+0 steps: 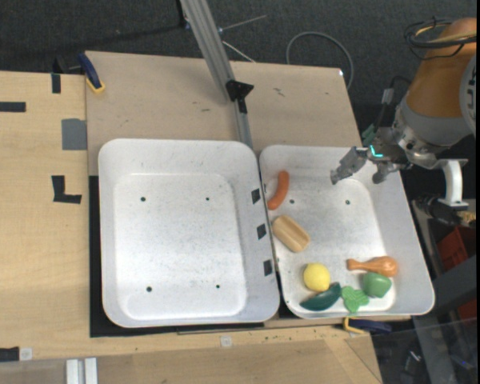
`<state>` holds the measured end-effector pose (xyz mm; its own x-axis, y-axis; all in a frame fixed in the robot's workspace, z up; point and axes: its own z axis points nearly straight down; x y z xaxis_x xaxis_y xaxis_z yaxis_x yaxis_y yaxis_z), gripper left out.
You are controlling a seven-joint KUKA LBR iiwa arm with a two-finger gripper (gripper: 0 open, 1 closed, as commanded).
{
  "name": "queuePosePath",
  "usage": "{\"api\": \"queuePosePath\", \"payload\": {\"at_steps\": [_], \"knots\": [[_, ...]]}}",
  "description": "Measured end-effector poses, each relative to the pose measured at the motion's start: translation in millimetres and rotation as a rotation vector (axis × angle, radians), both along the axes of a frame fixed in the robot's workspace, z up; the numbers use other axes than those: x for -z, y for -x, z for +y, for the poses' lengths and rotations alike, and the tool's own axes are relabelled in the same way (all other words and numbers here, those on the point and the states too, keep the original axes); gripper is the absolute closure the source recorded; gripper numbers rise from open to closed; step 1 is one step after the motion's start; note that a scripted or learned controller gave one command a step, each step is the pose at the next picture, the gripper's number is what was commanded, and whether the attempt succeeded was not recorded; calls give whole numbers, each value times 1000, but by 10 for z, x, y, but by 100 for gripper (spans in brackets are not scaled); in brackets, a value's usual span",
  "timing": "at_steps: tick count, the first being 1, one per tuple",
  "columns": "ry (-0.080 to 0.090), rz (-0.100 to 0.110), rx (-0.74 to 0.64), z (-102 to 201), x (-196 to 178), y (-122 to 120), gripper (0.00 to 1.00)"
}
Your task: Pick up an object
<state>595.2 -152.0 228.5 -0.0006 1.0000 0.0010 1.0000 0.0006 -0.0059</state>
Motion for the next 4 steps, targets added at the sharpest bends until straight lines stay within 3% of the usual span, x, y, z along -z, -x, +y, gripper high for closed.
{"api": "queuePosePath", "payload": {"at_steps": [1, 3, 4], "knots": [[1, -4, -2, 1, -28, -10, 0], [1, 1, 0, -42, 1113, -57, 0], [2, -3, -1, -35, 1416, -52, 0]]}}
